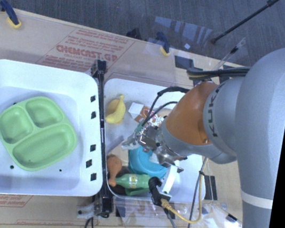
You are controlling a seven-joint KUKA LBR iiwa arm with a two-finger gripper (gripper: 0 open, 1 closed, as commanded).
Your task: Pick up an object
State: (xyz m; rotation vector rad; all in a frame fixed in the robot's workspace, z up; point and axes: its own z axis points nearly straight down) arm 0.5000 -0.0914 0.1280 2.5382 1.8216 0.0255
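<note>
From my seat I see the right bin [135, 90] crowded with small things: a yellow banana [115, 109] near its upper left, a blue bowl-like piece [145, 163] lower down, a green bottle [134, 181] lying on its side beside a brownish-orange toy [114, 164] at the near edge. The gripper [154, 149] sits low over the blue piece, right at its upper rim, with the arm [223, 119] covering most of it. I cannot tell how its fingers stand or whether anything sits between them. The left bin [2, 76] holds a green divided plate [36, 132], lying flat and well apart from the arm.
</note>
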